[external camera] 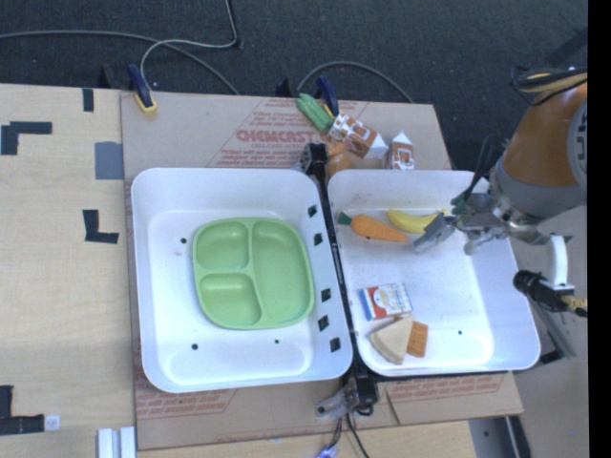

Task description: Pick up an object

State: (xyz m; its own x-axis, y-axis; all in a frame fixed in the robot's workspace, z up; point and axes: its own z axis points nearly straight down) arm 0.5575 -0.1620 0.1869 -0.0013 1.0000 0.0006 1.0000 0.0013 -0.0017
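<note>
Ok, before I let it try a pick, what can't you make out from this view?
- Pincer: open or shut, blurred.
- Banana: right end hidden behind the pincer, so contact is unclear.
- Small carton: label too small to read.
- Packets behind the right bin: too small to identify.

Glossy white plastic bins (153,284); matt green plastic tray (253,273); cardboard underlay (229,136).

Take the green tray (253,273) as your landmark: it lies flat in the left bin (153,256), three compartments up. Above it, beyond the bins, a green item (314,112) and small cartons (355,139) sit on the cardboard (239,132). Far above-left of the tray you see a blue-yellow clamp (141,90) and a cable (191,36).
</note>
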